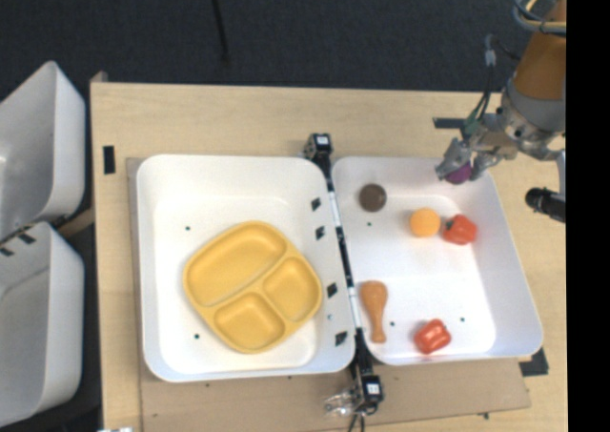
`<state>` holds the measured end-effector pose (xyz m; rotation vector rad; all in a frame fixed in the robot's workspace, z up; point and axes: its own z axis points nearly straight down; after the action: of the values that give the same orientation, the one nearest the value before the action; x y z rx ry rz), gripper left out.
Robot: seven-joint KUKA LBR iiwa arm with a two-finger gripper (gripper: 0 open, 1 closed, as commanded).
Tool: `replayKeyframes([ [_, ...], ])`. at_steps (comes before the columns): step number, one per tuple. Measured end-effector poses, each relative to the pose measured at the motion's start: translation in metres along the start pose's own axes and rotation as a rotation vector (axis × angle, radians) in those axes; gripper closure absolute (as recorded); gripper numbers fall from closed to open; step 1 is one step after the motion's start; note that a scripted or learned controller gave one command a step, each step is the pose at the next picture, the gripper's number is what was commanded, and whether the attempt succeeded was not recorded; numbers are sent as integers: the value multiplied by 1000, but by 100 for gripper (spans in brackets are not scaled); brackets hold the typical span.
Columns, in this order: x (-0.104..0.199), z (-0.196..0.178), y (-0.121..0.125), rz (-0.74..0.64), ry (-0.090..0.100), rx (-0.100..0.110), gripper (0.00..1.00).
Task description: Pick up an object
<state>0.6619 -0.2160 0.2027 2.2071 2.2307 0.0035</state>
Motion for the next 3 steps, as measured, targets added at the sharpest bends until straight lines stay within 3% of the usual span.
replayKeyframes([
  [3,142,-32,-22,5,2,4,100],
])
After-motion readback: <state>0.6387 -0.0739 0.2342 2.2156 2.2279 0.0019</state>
